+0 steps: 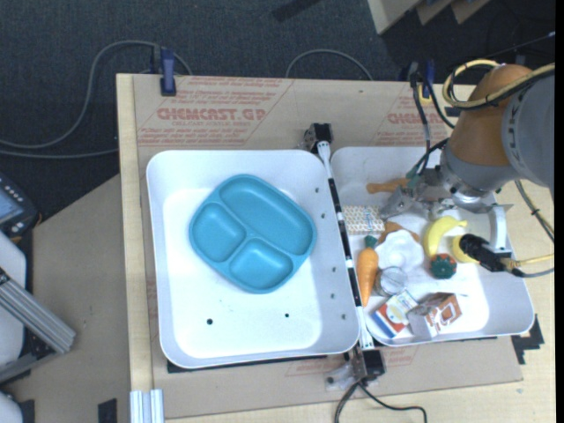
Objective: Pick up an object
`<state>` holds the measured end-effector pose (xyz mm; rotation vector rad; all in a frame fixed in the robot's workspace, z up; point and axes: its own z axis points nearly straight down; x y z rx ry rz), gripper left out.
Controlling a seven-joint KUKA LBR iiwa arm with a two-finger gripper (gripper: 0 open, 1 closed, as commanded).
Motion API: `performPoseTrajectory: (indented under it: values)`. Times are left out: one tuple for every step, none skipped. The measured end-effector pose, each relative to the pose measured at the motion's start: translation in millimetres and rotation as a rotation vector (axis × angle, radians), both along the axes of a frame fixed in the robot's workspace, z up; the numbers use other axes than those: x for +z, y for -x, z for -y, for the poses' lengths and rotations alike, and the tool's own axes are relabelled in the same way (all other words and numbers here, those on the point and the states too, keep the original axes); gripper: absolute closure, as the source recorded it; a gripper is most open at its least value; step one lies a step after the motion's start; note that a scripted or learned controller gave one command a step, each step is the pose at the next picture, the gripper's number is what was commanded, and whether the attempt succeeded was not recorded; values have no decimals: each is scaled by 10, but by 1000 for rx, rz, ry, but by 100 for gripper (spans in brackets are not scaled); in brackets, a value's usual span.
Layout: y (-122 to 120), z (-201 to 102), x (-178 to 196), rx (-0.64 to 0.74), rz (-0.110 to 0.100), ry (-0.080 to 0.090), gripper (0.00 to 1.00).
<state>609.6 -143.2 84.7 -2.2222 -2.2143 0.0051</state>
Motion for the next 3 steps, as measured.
performPoseTrajectory:
  values:
    - [634,128,2,-1,1,-1,0]
    - [-318,711,4,10,-6,0,0]
    - [732,769,7,4,0,-11,0]
